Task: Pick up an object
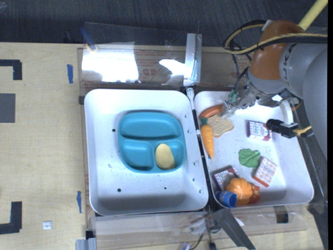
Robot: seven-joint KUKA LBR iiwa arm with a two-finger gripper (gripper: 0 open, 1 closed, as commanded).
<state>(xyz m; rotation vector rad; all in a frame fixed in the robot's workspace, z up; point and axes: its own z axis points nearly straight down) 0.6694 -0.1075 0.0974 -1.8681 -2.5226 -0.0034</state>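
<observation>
My gripper (230, 106) reaches down into the far left corner of the right bin (299, 178). It hovers just over a reddish sausage (210, 111) and a slice of toast (221, 125), and the tips meet the sausage's right end. Nothing can be seen lifted off the bin floor. An orange carrot (207, 140) lies along the bin's left wall, just in front of the toast.
The right bin also holds a green leaf (250, 157), a small pink-and-white packet (257, 129), a red-and-white packet (266, 171), a dark packet (224, 177), an orange fruit (243, 188) and a blue cap (227, 198). The left bin (99, 139) holds a blue divided plate (140, 134) with a yellow lemon (165, 155).
</observation>
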